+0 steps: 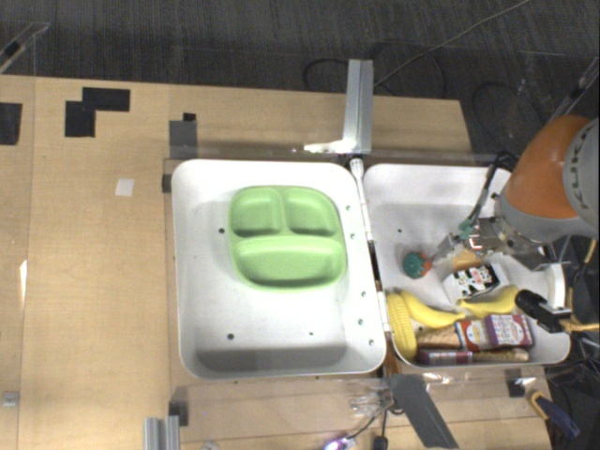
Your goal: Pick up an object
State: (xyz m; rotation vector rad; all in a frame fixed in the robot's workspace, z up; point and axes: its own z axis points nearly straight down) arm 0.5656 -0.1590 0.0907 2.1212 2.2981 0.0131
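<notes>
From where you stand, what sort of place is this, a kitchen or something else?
Probably a robotics lab, not a kitchen. A robot arm reaches over two white bins on a wooden bench, and the food looks like toys: a banana and a green divided plate. Cables trail across the floor.

I see the wooden bench carrying two white bins side by side, touching along the middle: the left bin sits toward the bench's centre, the right bin near its right edge. Black patches mark the far left corner.
</notes>
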